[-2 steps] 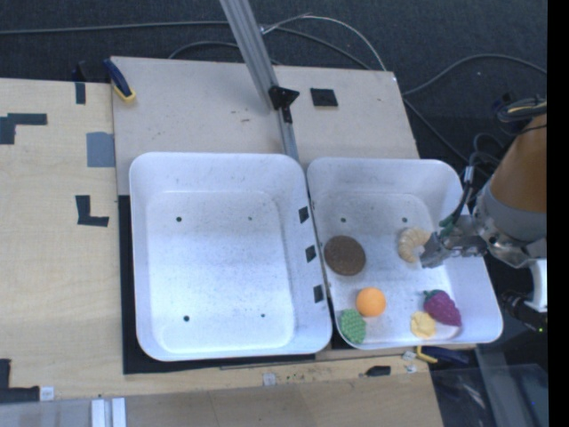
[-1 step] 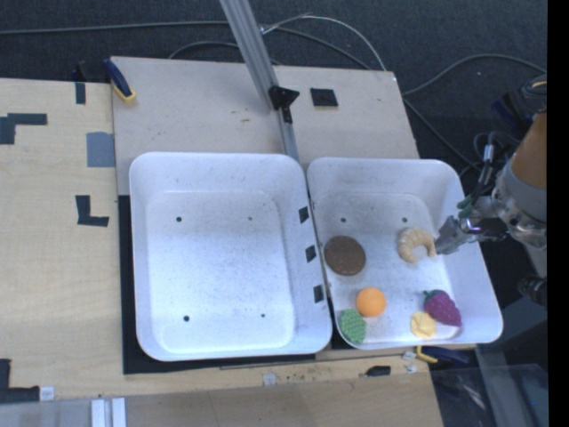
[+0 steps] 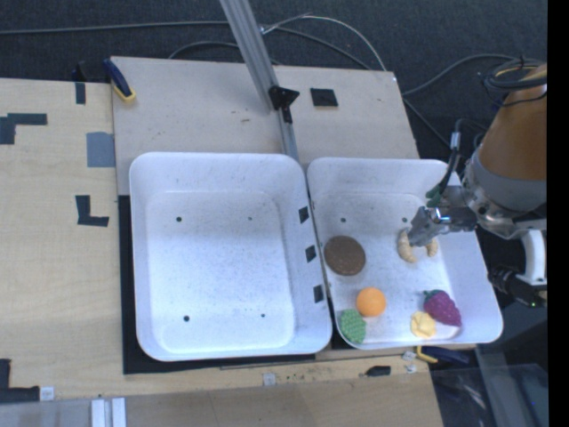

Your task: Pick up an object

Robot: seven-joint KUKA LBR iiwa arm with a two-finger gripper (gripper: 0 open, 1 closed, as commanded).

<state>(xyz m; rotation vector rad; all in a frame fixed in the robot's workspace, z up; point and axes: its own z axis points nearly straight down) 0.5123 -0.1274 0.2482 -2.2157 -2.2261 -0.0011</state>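
End effector [image 3: 425, 229] is down inside the right bin [image 3: 373, 178], near its right wall, directly over a small pale tan object [image 3: 409, 250]. The dark fingers reach down to the top of that object and appear to touch it; whether they are clenched on it or released cannot be told from this angle, since the tips merge with the object. The object looks to rest on the bin floor.

The arm [image 3: 514, 145] enters from the right, its orange band sitting above the grey wrist.

Other contents of the right bin:
- brown round disc [image 3: 344, 255], lying flat near the bin's left wall, well left of the tan object
- orange ball [image 3: 371, 302], just below the disc
- green textured piece [image 3: 353, 326], at the front left corner, just beside the ball
- purple grape-like cluster [image 3: 442, 308], front right
- yellow piece [image 3: 423, 325], touching or just beside the purple cluster on its lower left

Left bin [image 3: 213, 167] sits side by side with the right one, rims touching along the middle.

Both bins stand on the desk [image 3: 196, 105]. A slanted metal rail [image 3: 253, 43] runs from the top of the view down to the seam between the bins. A blue and yellow tool [image 3: 118, 79] lies at the desk's far left corner.
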